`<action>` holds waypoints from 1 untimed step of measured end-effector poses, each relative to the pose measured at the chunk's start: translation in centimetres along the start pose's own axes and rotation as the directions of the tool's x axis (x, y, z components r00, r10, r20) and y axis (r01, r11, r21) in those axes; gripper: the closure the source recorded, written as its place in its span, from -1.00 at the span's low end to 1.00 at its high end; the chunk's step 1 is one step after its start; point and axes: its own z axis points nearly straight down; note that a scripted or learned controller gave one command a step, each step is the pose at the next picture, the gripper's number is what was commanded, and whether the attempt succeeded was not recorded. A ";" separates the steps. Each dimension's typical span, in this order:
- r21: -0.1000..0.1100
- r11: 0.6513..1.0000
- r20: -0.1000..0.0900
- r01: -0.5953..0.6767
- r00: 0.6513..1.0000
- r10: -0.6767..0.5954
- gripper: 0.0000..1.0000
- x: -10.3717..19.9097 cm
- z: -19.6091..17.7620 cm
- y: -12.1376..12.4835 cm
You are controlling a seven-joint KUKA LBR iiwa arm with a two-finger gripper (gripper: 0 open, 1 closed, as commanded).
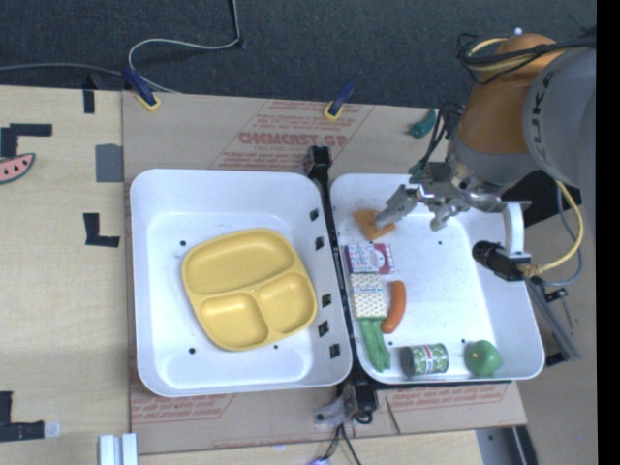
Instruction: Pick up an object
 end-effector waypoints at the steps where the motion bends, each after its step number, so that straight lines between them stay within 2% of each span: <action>1: -0.008 1.000 0.000 -0.001 1.000 0.001 -1.00 -0.2 11.2 -6.1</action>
